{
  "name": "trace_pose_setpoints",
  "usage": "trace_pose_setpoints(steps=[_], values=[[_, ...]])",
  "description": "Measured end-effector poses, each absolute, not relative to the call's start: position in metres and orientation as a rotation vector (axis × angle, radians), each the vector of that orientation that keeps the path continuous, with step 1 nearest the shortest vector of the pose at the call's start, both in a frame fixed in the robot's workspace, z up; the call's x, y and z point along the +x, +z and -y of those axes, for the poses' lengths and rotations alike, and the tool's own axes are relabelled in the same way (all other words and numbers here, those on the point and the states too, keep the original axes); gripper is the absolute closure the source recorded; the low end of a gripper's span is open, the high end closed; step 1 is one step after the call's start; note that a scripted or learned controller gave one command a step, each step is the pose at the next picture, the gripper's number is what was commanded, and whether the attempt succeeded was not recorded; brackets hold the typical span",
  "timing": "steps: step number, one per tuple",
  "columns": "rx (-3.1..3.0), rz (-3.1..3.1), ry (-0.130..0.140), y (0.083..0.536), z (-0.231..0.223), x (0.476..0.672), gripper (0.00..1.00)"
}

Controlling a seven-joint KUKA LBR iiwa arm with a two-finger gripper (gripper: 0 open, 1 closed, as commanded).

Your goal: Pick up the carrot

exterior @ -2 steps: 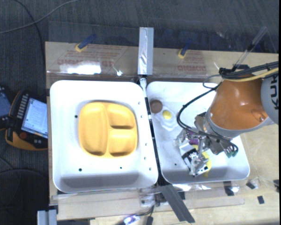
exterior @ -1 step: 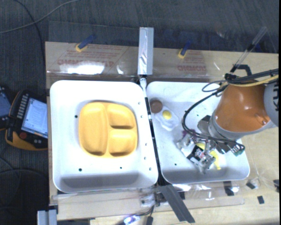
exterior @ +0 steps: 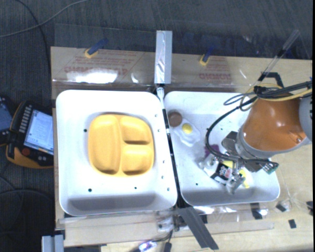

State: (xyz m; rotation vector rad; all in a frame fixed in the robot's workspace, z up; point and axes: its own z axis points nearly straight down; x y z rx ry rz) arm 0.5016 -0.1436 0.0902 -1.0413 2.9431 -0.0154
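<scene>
The grey arm (exterior: 275, 125), its orange band filling the right of the frame, hangs low over the lower middle of the right bin (exterior: 262, 194). Its gripper (exterior: 232, 181) sits close above the bin floor near the front wall. The tangle of wrist hardware and cable hides how far the gripper is open, and whether it has hold of anything cannot be told. The carrot cannot be made out with any certainty among the parts under the wrist, so its place, its long axis and the way it points cannot be told. At the upper left of the same bin, a small round brown object (exterior: 174, 118) lies by the dividing wall, with a small yellow object (exterior: 187, 128) just beside it, to its lower right. Both are well apart from the gripper. The left bin (exterior: 73, 140) holds a yellow compartment tray (exterior: 121, 143) at its centre.
</scene>
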Motion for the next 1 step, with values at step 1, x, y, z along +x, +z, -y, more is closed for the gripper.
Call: trace_pose_setpoints(steps=[1], values=[[-1.486,-2.750,-0.012,0.0899,0.1473,0.5051,0.00]])
